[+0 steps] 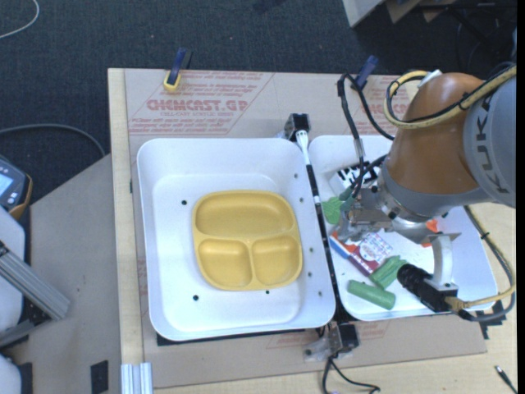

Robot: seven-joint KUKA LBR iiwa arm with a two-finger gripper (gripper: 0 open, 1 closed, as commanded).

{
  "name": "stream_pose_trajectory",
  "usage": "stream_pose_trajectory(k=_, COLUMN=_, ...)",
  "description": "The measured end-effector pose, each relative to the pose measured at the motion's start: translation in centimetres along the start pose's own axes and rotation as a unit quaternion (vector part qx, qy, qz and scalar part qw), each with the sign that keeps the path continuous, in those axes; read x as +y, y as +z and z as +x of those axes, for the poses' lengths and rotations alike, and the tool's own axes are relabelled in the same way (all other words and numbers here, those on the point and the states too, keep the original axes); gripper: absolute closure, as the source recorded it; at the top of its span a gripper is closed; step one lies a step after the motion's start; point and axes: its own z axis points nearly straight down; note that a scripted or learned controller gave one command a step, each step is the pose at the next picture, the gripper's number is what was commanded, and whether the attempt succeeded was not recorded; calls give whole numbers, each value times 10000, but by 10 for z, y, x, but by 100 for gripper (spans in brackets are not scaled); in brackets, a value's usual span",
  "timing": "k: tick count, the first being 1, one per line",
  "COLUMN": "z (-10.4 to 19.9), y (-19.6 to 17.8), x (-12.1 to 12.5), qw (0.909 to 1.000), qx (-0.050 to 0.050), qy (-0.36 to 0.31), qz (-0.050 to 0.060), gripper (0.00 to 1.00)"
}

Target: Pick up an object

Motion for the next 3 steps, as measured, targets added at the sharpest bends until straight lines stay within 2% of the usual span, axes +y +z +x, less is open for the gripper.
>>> stream_pose_trajectory(k=1, z=5, y=-2, x=0, qw=10000, qx=-5, qy=5, qz=-22, gripper=100)
stream_pose_trajectory(k=2, z=-2, y=-21, x=-3, qw=10000, qx=-15, qy=15, qz=-50, gripper=100)
stream_pose_trajectory(k=3, z=-7, y=-1, x=3, qw=10000, qx=-10, qy=16, qz=-7, gripper=100)
